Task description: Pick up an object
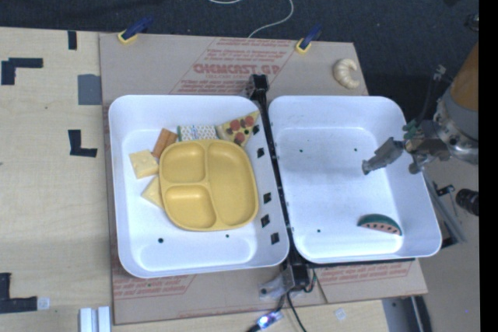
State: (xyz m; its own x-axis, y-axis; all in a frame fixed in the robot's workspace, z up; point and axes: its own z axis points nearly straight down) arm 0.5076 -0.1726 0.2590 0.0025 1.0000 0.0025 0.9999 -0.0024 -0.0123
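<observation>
Hovering at the right bin's (342, 109) right wall: gripper (398, 154), grip state impossible to tell. Toward the near wall from it, well apart: watermelon slice (379, 225), long axis roughly left-right.

The right shallow white plastic bin (342, 167) has a broad bare floor; its sole obstacle is a small watermelon-slice toy (380, 225) lying near the front right corner. The left shallow white plastic bin (124, 167) is largely occupied by a yellow divided plastic plate (208, 184), with flat food-shaped pieces (145, 164) crowded along its left and rear edges. Bare floor remains along that bin's front. The two-finger gripper (397, 152) projects over the right bin's right rim.
</observation>
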